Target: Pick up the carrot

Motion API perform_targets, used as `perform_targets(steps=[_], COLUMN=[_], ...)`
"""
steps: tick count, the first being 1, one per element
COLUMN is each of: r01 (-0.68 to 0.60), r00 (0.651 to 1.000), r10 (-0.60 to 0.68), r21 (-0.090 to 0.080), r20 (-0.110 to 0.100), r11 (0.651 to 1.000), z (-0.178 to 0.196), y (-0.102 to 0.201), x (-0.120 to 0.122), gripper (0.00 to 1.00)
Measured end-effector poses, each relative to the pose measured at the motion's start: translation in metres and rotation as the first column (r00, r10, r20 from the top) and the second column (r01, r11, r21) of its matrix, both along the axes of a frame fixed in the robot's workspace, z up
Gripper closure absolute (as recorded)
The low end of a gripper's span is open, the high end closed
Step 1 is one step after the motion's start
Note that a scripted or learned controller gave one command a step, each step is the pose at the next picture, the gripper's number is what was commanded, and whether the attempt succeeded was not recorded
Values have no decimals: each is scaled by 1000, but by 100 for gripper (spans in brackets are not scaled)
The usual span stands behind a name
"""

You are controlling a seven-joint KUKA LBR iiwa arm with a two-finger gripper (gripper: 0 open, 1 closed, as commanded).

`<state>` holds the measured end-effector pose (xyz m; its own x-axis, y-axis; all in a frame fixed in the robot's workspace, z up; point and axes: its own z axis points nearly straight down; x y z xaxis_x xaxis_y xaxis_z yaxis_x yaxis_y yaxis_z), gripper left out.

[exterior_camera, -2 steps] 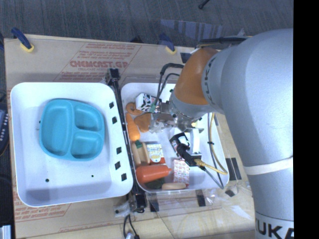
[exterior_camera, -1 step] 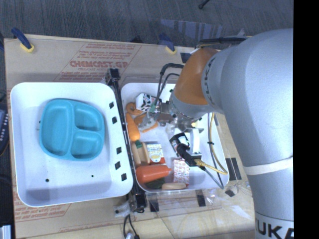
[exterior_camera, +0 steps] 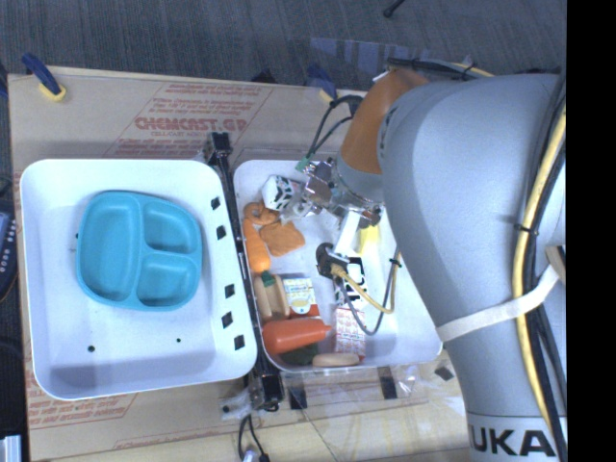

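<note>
Gripper (exterior_camera: pixel 306 196) hangs over the upper end of the right bin (exterior_camera: pixel 409 330), near the carrot (exterior_camera: pixel 256 248); whether it grips anything cannot be told.

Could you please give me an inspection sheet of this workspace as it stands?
Surface: left bin and right bin side by side on printed cardboard.
Job's things: carrot lying along the right bin's left wall.
Clutter: blue divided plate in the left bin; carton and red-orange food item near the carrot.
Grippers: gripper over the right bin's far end.
Cables: black cable at the bench's near edge.
Surroundings: blue clamp; dark floor.
</note>
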<state>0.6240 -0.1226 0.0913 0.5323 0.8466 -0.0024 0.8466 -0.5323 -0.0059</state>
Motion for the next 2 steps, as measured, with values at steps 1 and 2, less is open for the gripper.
perform_targets(steps=[1,2], r01=[113,112], r00=[994,994], r10=[-113,-112], r21=[1,4], r20=[0,11], r11=[994,994], z=[0,104], y=[33,105], x=[-33,-68], gripper=[0,0])
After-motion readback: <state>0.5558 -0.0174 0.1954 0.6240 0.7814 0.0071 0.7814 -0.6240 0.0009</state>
